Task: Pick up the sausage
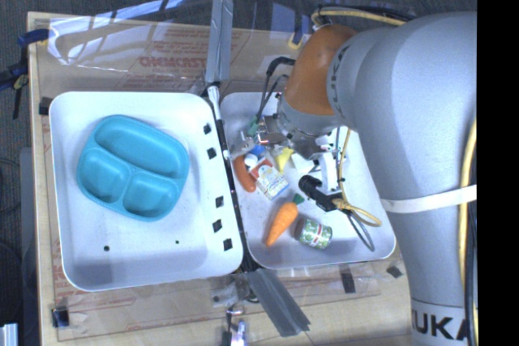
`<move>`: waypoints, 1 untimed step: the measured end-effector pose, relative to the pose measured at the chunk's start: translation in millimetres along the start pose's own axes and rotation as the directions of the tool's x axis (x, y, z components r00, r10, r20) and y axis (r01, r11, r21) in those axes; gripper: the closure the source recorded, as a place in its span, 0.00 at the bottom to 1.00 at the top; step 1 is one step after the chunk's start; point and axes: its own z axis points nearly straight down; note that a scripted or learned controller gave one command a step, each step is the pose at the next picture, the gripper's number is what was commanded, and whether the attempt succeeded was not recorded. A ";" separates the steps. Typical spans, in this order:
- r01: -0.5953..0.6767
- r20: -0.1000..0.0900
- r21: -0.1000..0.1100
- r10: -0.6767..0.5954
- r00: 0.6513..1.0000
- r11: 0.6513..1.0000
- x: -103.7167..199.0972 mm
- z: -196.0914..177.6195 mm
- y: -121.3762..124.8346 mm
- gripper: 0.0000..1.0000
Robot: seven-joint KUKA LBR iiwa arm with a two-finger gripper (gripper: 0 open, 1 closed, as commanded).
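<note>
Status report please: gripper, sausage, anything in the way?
Gripper low in right bin. Sausage beside it, not held. Carton against sausage.

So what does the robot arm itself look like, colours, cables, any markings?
The arm is a thick, rounded, light grey body with an orange band above the wrist. Black KUKA lettering sits near its base. Yellow and black cables loop over the top, and a pale band crosses the lower segment.

Single fixed camera, mounted above the table, looking down at a slant. Left bin and right bin both fall within frame at moderate range. The arm enters from the right edge.
</note>
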 end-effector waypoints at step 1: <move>-0.129 -0.005 0.011 0.129 0.992 0.992 -0.7 4.5 13.9 0.00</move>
